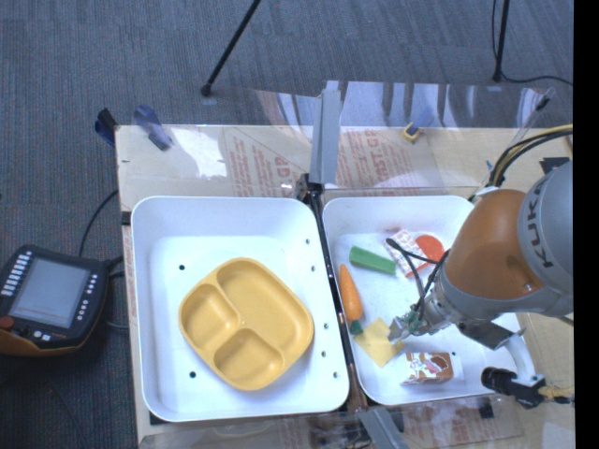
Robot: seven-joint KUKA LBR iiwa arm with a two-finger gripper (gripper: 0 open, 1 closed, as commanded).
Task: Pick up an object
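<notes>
Across the right bin (374, 211), we see our hand (408, 325) low beside the yellow piece (377, 341); grip state unclear, upper floor open.

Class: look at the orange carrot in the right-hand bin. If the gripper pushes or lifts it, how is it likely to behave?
The carrot is long, rounded and tapered, so a push would probably roll it in a curve. It looks like smooth moulded plastic, likely stiff, light and a bit slippery. Lying close to the right bin wall, it may slide against that wall.
</notes>
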